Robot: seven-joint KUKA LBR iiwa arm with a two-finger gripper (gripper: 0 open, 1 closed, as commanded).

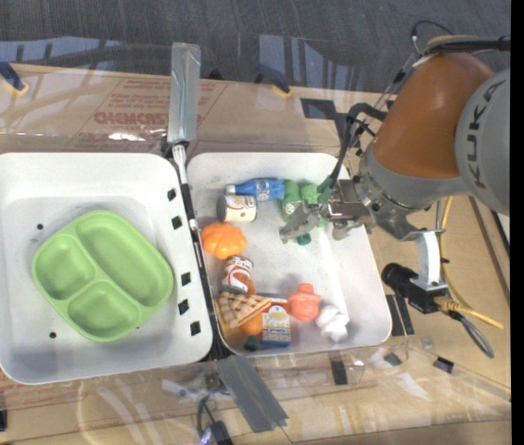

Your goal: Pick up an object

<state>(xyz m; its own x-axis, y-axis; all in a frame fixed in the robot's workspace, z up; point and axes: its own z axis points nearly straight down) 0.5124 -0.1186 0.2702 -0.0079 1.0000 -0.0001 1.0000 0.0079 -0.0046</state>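
Note:
My gripper [300, 227] hangs over the upper middle of the right bin [365, 248], its grey fingers pointing left and down. A green object [304, 196] lies right beside and partly under the fingers, against the bin's far side. A blue-capped bottle [263, 189] and a small white carton [239, 209] lie to its left. An orange pumpkin-like toy [223, 240] sits at the bin's left wall. I cannot see whether anything is between the fingers.
In the right bin's near part lie a small can [238, 273], a waffle toy [241, 308], a juice box [276, 323], a red toy [304, 301] and a white object [333, 322]. The left bin [2, 248] holds a green divided plate [101, 274].

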